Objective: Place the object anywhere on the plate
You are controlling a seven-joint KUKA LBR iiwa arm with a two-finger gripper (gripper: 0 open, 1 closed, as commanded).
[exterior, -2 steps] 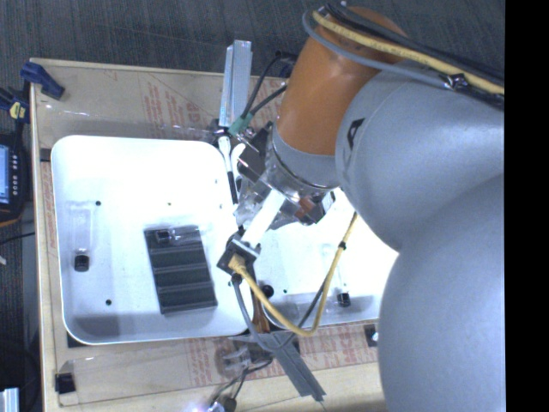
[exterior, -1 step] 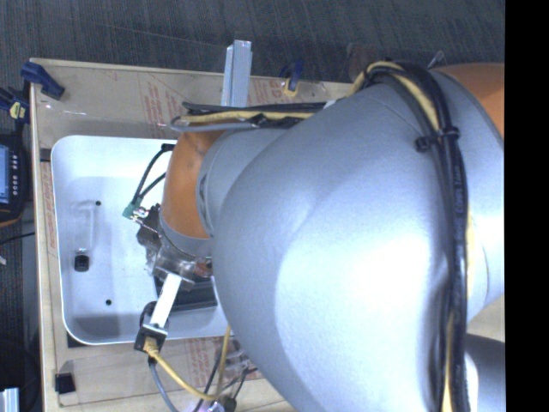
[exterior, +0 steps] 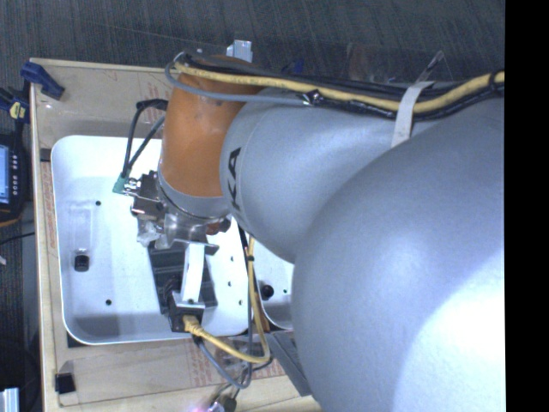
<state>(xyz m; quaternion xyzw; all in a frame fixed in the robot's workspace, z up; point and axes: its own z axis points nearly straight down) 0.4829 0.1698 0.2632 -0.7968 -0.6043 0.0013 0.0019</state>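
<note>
The grey arm with its orange band (exterior: 193, 144) reaches across from the right and covers most of the bench. Its gripper (exterior: 147, 217) hangs over the middle of the left white bin (exterior: 64, 157), seen from above and behind the wrist. A small dark object (exterior: 81, 262) lies on the floor of that bin, to the left of the gripper and apart from it. Just above that object a faint clear outline (exterior: 77, 221) shows on the bin floor; I cannot tell what it is.
A sliver of the right bin (exterior: 279, 312) shows under the arm, with a small dark spot (exterior: 268, 292) in it. The wooden bench edge (exterior: 111, 372) runs around the bins. A blue clamp (exterior: 39, 77) sits at the far left corner.
</note>
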